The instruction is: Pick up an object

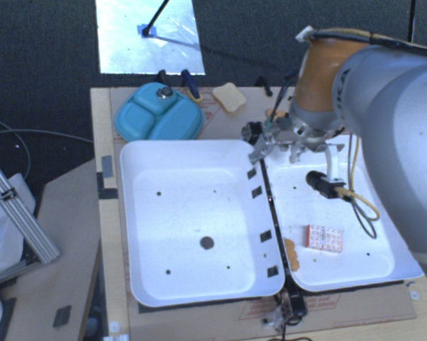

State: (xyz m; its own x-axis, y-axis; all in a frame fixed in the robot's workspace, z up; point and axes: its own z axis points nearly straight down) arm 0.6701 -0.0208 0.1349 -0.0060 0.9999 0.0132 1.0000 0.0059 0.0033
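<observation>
The gripper (291, 143), whose open-or-closed state could not be told, hung over the far end of the right bin (366, 262), well apart from the red-and-white packet (324, 238), so a descent there would probably have closed on nothing.

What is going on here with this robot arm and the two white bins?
The grey arm reaches in from the right, and its gripper hangs over the far end of the right bin, close to the edge shared with the left bin. A small red-and-white packet and a tan piece lie at the near end of the right bin, apart from the gripper. A small dark disc lies in the left bin.
</observation>
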